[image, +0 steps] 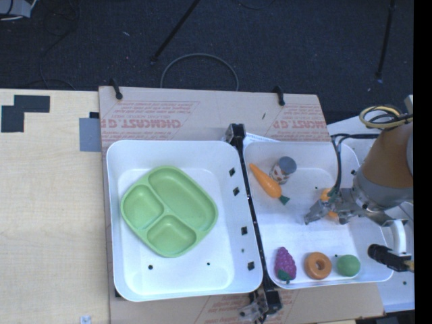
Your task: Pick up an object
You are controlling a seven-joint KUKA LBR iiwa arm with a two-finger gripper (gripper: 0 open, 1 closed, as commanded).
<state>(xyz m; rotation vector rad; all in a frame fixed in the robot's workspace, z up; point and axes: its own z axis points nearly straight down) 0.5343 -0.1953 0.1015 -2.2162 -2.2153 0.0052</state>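
Note:
My gripper (pixel 321 212) is low inside the right bin (pixel 307 245), near its middle right, with the arm coming in from the right. A small orange thing (pixel 327 196) shows right against the gripper's upper side; whether it is gripped is unclear. An orange carrot (pixel 265 181) lies to the left of the gripper, and a small toy with a grey-blue top (pixel 284 169) sits beside the carrot. Along the bin's front edge are purple grapes (pixel 285 264), a brown doughnut (pixel 318 265) and a green ball (pixel 348 265).
The left bin (pixel 128 262) holds a green divided plate (pixel 169 210). A black divider (pixel 246 208) runs between the two bins. Brown cardboard (pixel 189 117) lies under the bins at the back.

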